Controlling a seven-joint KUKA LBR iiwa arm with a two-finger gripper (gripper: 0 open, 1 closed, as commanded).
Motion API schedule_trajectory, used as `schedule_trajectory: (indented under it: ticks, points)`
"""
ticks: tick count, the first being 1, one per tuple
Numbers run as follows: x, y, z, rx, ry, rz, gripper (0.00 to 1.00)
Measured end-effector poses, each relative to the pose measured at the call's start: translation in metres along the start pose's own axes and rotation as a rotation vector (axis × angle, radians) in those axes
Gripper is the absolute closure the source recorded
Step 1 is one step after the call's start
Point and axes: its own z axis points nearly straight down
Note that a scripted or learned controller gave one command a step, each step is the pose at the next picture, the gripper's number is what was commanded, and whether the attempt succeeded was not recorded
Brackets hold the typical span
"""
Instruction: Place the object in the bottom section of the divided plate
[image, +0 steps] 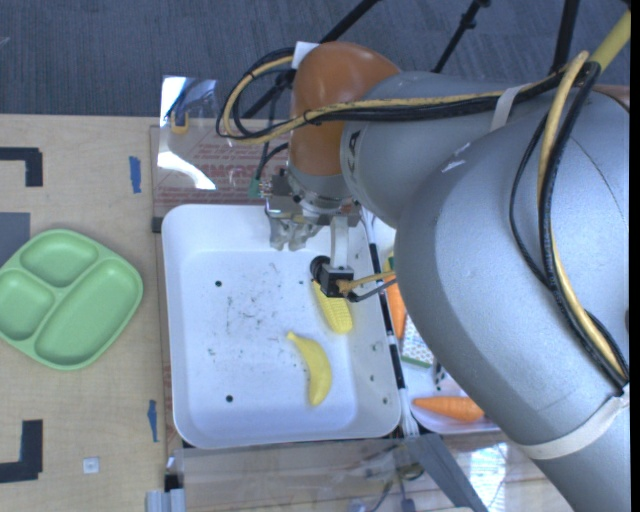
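Wooden bench (90, 430) bears green divided plate (68, 298), white bin (190, 300).

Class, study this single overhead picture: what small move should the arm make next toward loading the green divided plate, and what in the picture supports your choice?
Probably shift the gripper toward the banana and lower over it. The gripper hangs at the white bin's far edge with nothing between its fingers, the banana lies loose on the bin floor, and the divided plate sits on the bench beside the bin.
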Motion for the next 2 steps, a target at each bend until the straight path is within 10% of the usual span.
schedule_trajectory:
  ticks: [1, 2]
  points:
    - [0.064, -0.001, -0.087, 0.001, 0.000, 0.253, 1.00]
    - [0.067, -0.002, -0.097, 0.000, 0.000, 0.247, 1.00]
